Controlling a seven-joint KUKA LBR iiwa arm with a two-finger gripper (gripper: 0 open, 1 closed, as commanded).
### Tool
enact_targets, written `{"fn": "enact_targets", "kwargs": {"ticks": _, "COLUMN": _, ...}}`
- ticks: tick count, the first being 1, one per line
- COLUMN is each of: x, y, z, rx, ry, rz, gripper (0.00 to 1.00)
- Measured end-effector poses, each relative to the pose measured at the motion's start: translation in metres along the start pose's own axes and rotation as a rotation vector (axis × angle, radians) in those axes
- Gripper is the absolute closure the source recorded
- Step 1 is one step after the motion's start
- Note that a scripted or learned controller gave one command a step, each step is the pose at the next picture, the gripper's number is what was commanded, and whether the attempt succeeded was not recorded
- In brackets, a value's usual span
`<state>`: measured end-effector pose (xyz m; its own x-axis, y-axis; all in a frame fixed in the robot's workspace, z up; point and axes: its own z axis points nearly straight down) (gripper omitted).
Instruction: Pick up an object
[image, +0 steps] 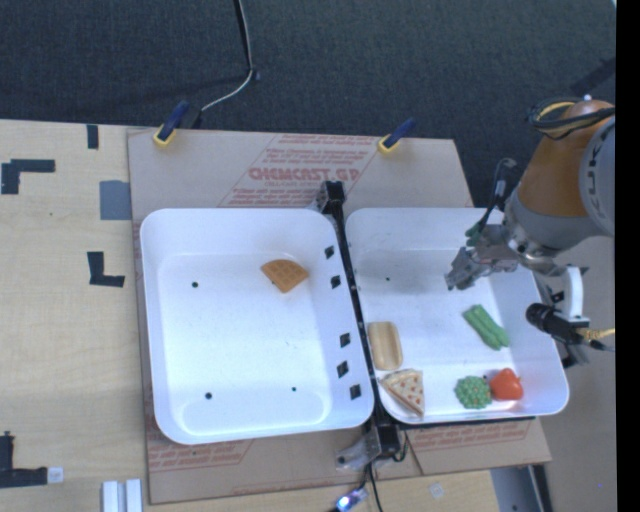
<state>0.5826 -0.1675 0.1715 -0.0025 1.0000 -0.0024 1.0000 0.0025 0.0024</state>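
**Five food items, two bins, one gripper**

Nearest, along the right bin's (440, 225) near edge: one pizza slice (405, 390) beside the divider, one green broccoli (472, 392), one red tomato (507, 384) touching the broccoli. A little farther: one tan bread roll (385, 346) by the divider, one green bean pod (485, 326) to the right. Farther still, over the right bin: gripper (466, 272), dark and blurred, nothing visibly clamped, finger spacing impossible to tell. In the left bin (160, 300), toward the far side: one orange waffle piece (285, 274), alone. Arm (560, 180) cut off at the right edge.
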Motion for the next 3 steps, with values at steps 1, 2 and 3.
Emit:
{"fn": "enact_targets", "kwargs": {"ticks": 1, "x": 0.000, "y": -0.003, "z": -0.011, "rx": 0.004, "ry": 0.002, "rz": 0.001, "gripper": 1.00}}
{"fn": "enact_targets", "kwargs": {"ticks": 2, "x": 0.001, "y": -0.002, "z": -0.021, "rx": 0.004, "ry": 0.001, "rz": 0.001, "gripper": 1.00}}
{"fn": "enact_targets", "kwargs": {"ticks": 3, "x": 0.001, "y": -0.002, "z": -0.030, "rx": 0.004, "ry": 0.002, "rz": 0.000, "gripper": 1.00}}
